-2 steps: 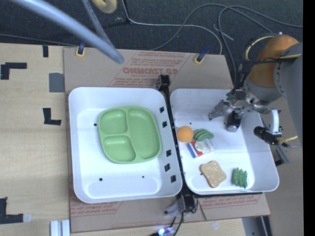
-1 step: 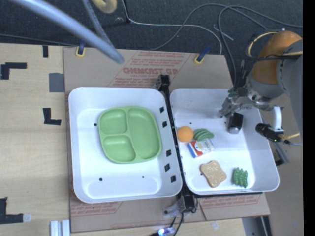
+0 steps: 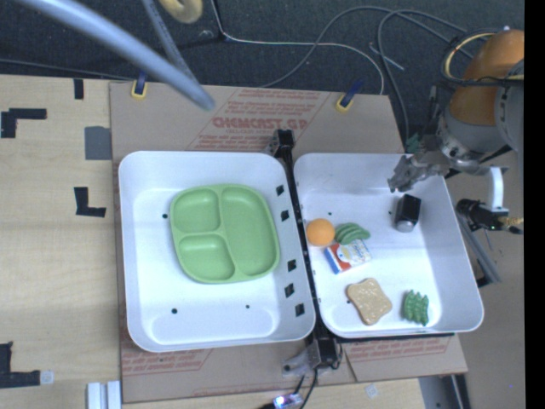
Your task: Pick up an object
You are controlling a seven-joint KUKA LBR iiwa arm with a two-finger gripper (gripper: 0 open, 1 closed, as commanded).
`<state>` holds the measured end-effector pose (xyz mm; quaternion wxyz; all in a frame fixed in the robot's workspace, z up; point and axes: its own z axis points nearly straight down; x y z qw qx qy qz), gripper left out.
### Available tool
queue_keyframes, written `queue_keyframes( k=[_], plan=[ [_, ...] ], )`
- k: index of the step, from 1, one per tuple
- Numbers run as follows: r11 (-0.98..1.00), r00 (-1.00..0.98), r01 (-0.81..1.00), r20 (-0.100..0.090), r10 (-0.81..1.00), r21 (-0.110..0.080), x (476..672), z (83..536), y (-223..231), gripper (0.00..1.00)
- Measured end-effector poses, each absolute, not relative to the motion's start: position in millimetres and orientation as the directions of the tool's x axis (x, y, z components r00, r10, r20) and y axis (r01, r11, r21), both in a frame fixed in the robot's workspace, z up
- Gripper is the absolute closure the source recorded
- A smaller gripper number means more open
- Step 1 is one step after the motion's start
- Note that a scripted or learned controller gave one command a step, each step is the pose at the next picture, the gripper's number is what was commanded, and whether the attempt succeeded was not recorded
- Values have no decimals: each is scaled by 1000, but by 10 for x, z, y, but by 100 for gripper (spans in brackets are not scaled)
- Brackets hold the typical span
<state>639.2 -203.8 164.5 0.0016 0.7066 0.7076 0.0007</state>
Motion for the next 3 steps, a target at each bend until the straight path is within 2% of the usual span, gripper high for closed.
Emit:
queue_keyframes(
  k=[2, 3],
  plan=[
    [1, -1, 1000, -1, 1000, 4, 6364, 2536, -2114, 100],
    [5, -5, 1000, 1, 1000, 0, 6401, 2578, -1636, 100]
  ],
)
